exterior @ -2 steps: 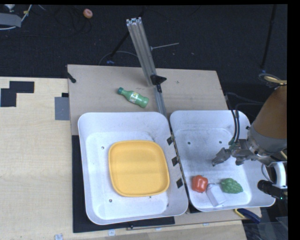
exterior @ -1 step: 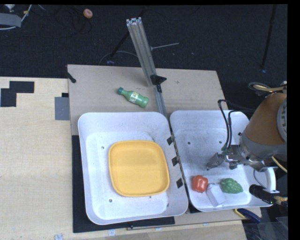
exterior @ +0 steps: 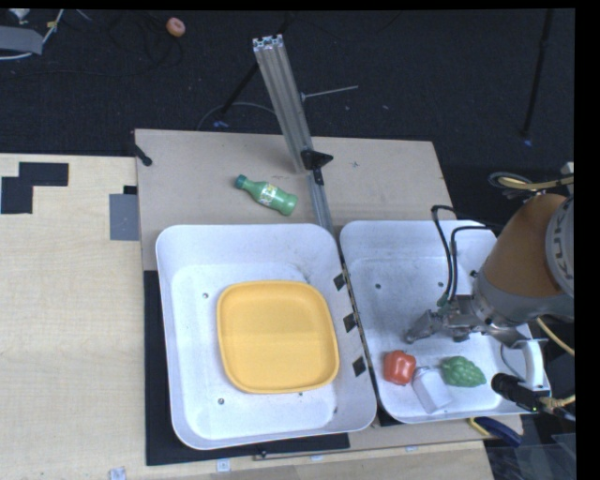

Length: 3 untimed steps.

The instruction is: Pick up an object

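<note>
Objects in right bin (exterior: 394, 253): three, all at its near edge. One red pepper-like item (exterior: 399, 367) at the near-left, one small white block (exterior: 430, 390) just right of it and nearer the rim, one green bumpy item (exterior: 463, 372) right of the block. Red item and white block sit just beside each other, possibly touching; green item is just beside the block too. None is lifted, all lie on the bin floor.

Tool (exterior: 419, 330) hangs over the right bin, above and slightly behind the three objects, pointing left toward the bin's middle. Nothing visible between its fingers. Fingers too dark and small to read, cannot tell if apart or together. Arm (exterior: 525, 258) comes in from the right, one orange band visible above the wrist, black cable looping over the bin's far right corner.

Left bin (exterior: 187, 253): one yellow plate (exterior: 277, 336), squarish with rounded corners, lying flat near the bin's centre, well apart from the right bin's things. Three small black clips sit along the seam where the two bins meet.

Worktop (exterior: 394, 169) behind the bins: one green bottle (exterior: 266, 194) lying on its side, outside both bins, near the left bin's far rim. One metal rail (exterior: 289, 98) slants from the worktop's far edge down toward the bin seam, with a black bracket on it.

Further out: pale wood surface (exterior: 66, 328) on the left with dark cut-outs, dark floor behind with one small orange round thing (exterior: 175, 26) at the top.
</note>
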Each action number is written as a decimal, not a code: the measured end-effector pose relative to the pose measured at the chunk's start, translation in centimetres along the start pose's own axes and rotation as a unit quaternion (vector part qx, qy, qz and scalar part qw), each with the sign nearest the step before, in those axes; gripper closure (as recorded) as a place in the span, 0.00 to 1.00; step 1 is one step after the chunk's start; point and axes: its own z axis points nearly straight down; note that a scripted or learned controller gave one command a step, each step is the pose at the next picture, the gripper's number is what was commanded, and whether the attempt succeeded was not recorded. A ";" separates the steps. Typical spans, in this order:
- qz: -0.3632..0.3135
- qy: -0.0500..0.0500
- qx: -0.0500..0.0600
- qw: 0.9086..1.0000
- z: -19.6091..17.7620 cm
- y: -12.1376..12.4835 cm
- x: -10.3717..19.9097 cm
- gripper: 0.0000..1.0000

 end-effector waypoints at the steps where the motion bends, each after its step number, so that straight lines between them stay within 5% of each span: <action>1: 0.001 0.000 -0.001 1.000 -1.2 0.0 -0.1 1.00; 3: 0.000 0.000 -0.002 1.000 -12.3 0.5 1.0 1.00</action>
